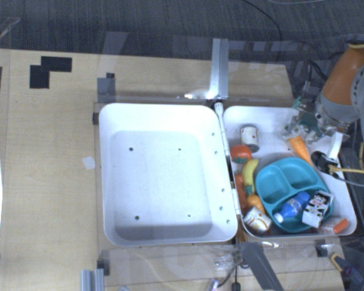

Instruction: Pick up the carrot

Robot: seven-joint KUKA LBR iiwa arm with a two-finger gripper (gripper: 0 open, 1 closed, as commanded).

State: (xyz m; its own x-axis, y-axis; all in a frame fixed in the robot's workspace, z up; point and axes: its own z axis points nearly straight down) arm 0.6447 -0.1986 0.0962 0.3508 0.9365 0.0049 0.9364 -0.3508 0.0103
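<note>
The orange carrot point(299, 148) lies slanted in the right bin point(273, 115), near its far right side, just beyond the rim of a blue divided plate point(289, 183). My gripper point(301, 126) hangs directly over the carrot's upper end, close to it or touching it. Whether the carrot is gripped is not visible. The arm's grey wrist and orange band point(343, 80) reach in from the right edge.
The right bin is crowded: a small can point(249, 136), a red item point(241, 153), a banana point(250, 173), a blue bottle point(289, 209) and a patterned box point(317, 206) on the plate, and another can point(258, 220). The left bin point(161, 117) adjoins it.
</note>
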